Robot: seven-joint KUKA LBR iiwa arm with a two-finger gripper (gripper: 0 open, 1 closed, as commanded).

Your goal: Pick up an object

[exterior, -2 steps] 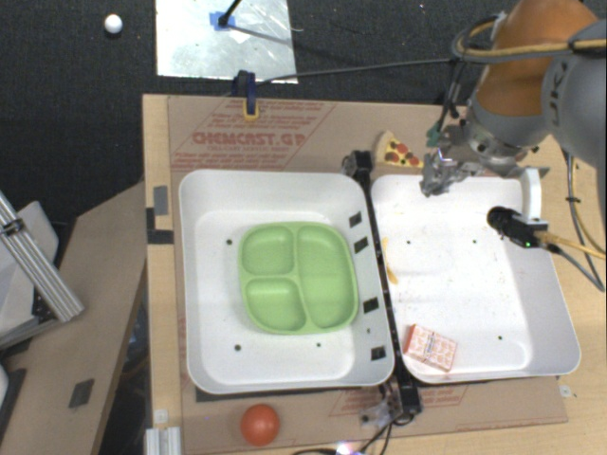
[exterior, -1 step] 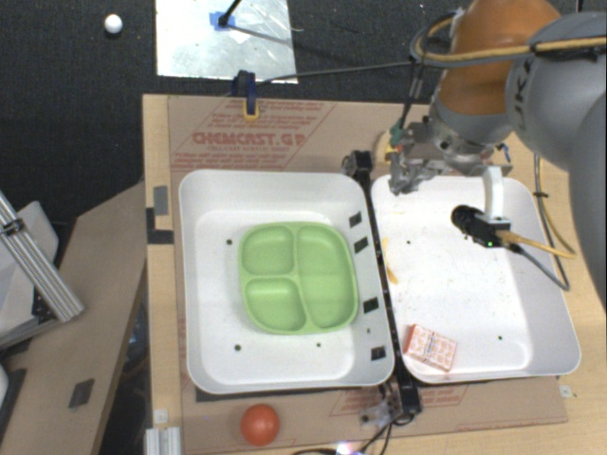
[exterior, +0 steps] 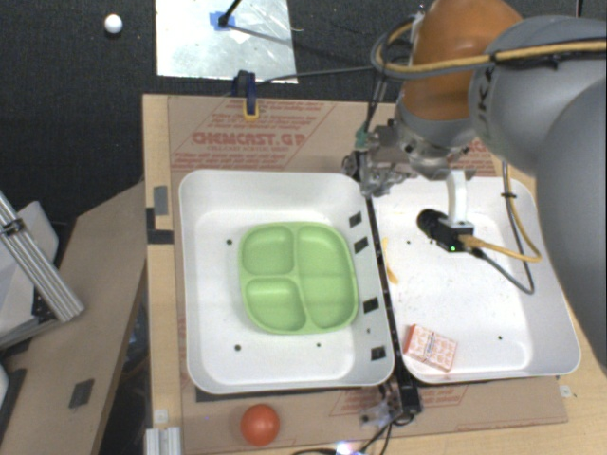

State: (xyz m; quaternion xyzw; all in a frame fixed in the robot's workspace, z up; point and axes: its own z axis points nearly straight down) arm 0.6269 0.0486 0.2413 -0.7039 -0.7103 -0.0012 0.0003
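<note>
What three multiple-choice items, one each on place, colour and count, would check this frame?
1. Where does the green divided tray lie?
A. left bin
B. right bin
C. outside the bins

2. What colour is the ball on the cardboard in front of the bins?
A. blue
B. orange
C. white

3. How many compartments does the tray have?
A. two
B. four
C. six

Answers:
1 A, it sits within the left bin.
2 B, it shows orange-red.
3 B, ridges split it into four.
</note>
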